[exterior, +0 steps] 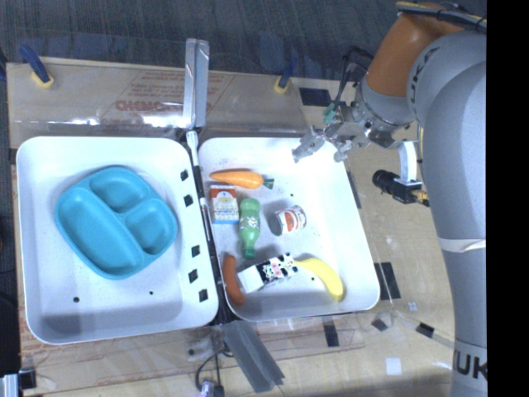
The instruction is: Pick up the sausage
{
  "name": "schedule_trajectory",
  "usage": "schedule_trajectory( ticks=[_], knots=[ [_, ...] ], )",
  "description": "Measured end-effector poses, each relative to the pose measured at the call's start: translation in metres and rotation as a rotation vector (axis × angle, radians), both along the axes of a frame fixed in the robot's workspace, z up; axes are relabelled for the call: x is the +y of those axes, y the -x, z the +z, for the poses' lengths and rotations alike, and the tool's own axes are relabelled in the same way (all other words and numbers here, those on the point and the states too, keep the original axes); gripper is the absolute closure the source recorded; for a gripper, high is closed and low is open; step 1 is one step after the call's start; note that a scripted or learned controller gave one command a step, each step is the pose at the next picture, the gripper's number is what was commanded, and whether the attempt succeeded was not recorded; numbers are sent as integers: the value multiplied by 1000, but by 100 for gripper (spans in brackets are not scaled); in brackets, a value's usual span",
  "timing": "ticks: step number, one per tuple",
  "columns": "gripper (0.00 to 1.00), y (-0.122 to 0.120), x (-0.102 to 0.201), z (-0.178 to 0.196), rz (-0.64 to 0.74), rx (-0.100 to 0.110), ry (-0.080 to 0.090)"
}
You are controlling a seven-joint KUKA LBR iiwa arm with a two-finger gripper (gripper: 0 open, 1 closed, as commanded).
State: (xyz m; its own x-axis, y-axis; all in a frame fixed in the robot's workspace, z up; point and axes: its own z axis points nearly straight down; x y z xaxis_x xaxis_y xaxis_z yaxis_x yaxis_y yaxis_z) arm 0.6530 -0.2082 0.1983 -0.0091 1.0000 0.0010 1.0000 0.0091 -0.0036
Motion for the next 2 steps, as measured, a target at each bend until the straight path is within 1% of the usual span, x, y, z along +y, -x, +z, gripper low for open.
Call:
schedule_trajectory(
  ticks=[1,2],
  knots=[
    [0,89,-2,-18,24,0,1],
    [0,141,109,-28,-36,1,0]
  ],
)
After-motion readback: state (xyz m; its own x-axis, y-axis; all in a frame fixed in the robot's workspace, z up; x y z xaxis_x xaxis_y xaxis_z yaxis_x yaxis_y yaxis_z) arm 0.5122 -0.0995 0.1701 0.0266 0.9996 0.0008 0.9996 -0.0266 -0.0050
